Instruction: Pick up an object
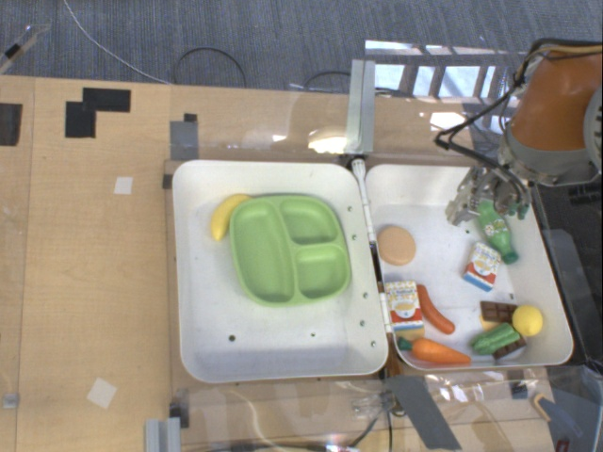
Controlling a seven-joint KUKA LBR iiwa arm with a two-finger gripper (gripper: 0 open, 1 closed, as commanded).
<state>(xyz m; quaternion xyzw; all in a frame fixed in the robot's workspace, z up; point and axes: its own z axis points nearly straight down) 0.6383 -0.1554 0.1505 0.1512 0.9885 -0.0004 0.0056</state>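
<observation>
Hovering gripper (487, 199) meets green bottle (497, 231); right bin (443, 191).

Grey arm (565, 111), orange band, black cables, metallic hand (488, 201).

Light wood-grain bench top (85, 281): matt, smooth. Two shallow white plastic bins (283, 361): smooth, slight sheen. Green three-compartment plastic tray (287, 248): satin, moulded. Yellow plastic banana (223, 215), at tray's 10 o'clock: smooth. Green plastic bottle (497, 231): glossy. Small printed cartons (403, 307): paper look. Orange plastic carrot (439, 351): smooth, glossy. Orange arm band (556, 106): glossy. Grey floor carpet (236, 26): ribbed, rough.
</observation>
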